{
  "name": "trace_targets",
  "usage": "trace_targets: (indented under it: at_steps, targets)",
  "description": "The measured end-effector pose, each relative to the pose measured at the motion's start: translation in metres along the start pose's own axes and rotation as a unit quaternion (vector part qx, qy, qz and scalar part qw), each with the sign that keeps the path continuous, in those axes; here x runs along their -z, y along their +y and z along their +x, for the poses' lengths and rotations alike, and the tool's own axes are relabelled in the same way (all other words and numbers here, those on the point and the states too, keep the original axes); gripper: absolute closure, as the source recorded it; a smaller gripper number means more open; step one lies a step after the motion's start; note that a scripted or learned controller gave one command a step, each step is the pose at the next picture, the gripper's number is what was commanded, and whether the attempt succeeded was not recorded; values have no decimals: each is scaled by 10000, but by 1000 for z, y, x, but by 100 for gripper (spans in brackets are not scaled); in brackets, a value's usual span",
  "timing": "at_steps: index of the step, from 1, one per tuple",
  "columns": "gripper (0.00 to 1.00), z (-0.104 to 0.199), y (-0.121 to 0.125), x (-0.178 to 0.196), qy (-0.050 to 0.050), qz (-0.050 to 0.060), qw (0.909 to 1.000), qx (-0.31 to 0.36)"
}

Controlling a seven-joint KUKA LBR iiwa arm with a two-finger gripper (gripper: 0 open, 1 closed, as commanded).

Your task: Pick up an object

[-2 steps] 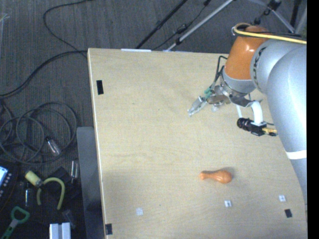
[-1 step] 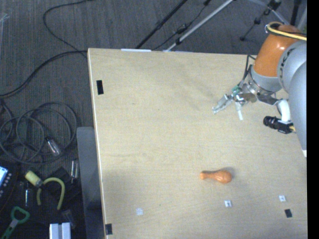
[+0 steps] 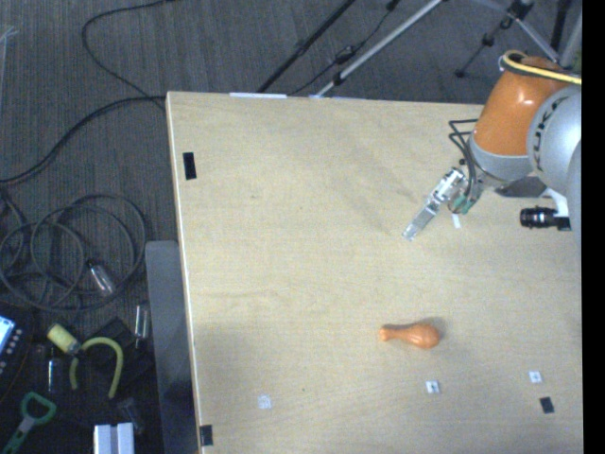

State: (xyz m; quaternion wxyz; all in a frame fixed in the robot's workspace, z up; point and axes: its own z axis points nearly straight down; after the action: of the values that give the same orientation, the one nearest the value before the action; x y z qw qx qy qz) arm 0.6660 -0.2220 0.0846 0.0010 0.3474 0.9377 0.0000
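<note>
While the pale wooden table (image 3: 284, 253) is taking up most of the view, dark grey carpet is showing to its left, and looped black cables (image 3: 66, 249) are lying there in a tangle. A curved yellow-green handle (image 3: 104, 357) is resting on that floor below the cables, beside several small tools too dim to name. On the table's left edge one small black rectangle (image 3: 190, 165) is sitting flat, and a few tiny square markers are dotting the lower part of the smooth, matte top. One orange object (image 3: 413, 335), bulb-shaped with a thin neck pointing left, is lying on its side on the table, well below the tool and apart from it. Its material is hard to make out. The tool (image 3: 417, 225), slim and silvery, is slanting down and to the left above the bare wood, up and to the right of the orange object; whether it is wide or narrow I cannot tell. Behind the tool, the arm (image 3: 529, 130) is showing a glossy rounded orange band and grey casing, cut off at the right edge.
</note>
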Motion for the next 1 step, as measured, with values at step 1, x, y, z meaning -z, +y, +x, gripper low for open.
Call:
trace_targets:
  at_steps: [1]
  targets:
    - [0,31,30,0,-1,1,9980,638]
